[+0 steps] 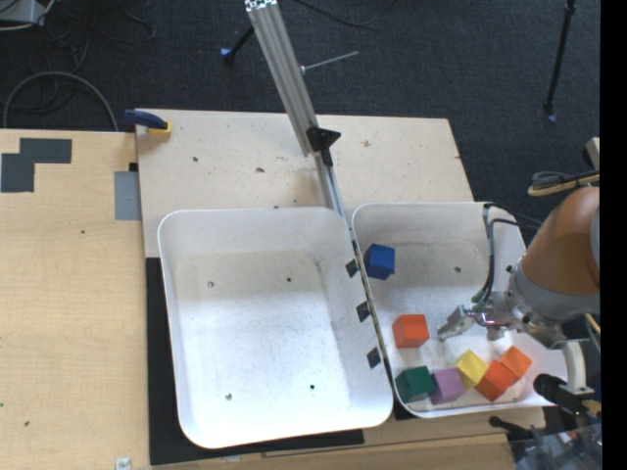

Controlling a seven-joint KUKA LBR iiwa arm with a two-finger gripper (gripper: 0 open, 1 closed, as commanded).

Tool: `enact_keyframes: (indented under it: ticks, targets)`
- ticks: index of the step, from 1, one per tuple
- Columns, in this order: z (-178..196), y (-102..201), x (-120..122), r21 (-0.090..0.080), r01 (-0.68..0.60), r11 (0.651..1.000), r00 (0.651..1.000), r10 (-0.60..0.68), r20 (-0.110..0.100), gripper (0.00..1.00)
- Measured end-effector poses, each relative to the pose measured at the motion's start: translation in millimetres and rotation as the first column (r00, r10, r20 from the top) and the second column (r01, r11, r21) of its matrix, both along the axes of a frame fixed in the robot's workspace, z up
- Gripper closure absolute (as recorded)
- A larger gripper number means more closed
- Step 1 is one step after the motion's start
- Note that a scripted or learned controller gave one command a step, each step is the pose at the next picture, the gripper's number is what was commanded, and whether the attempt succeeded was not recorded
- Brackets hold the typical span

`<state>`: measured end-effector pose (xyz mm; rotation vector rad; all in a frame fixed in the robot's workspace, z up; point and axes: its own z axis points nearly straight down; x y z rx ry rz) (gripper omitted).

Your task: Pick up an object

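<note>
**Claw low over the right bin, blocks bunched at the near wall**

From my seat I see the arm [563,253] reaching into the right bin [421,213], its claw [472,323] hanging just above the floor between the orange block [410,330] and the yellow block [471,366]. I cannot tell how the claw is set; the metal parts blur together at this slant, and I see no block caught in it.

The pickable things all sit in this bin. A blue block [379,259] lies alone near the divider, well apart from the rest. The orange block stands by itself just left of the claw. Green [415,383], purple [448,385], yellow and a red-orange block [505,373] crowd together against the near wall, some touching.

I judge these to be small, light, rigid cubes with flat faces, likely a bit slick. I would take one across two opposite flat sides, squarely. The orange one looks easiest: nearest, with free space around it. The left bin [196,233] plays no part.
</note>
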<state>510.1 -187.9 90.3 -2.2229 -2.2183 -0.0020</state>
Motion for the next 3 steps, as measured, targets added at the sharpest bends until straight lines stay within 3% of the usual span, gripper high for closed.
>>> enact_keyframes:
  ticks: [1,3]
  targets:
    - [2,-4,-15,-0.001,0.000,1.000,1.000,0.000,0.002,0.00]
    - [2,-17,-22,0.000,0.000,1.000,1.000,0.000,0.002,0.00]
